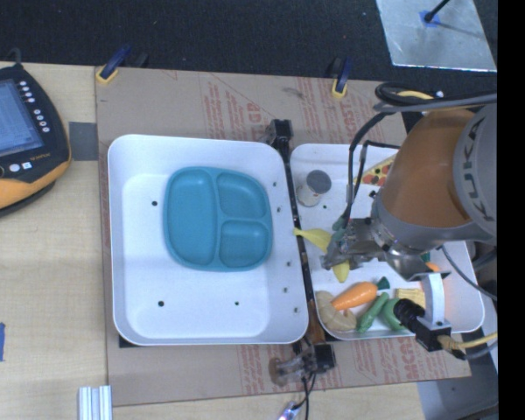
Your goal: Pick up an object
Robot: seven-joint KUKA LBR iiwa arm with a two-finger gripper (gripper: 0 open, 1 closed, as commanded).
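Jaws (343, 254) sit low over the left part of the right bin (331, 157), a dark cluster of metal under the grey and orange arm (433, 178); from this slanted overhead angle their opening cannot be told, and nothing is plainly seen between them. They hang just beside a yellow piece, perhaps a banana (313, 237), which lies against the bin's left wall with another yellow bit just below the tool.

Candidates for the pick crowd the near end of that bin: an orange carrot (353, 297), touching a green vegetable (373, 313) on its right, both resting on a pale round item. A small grey cylinder (317, 183) stands apart toward the far end. The left bin (131, 234) carries a teal divided plate (217, 219) and is no part of this step.

To do the grasp well, I judge the tool should centre on one item alone, most likely the yellow piece nearest it, and align across its narrow width. The bin wall is close, so the descent needs clearance on that side, or the piece may be pushed against the wall instead of caught. Closing should come only once both sides of the piece are bracketed, followed by a straight lift.
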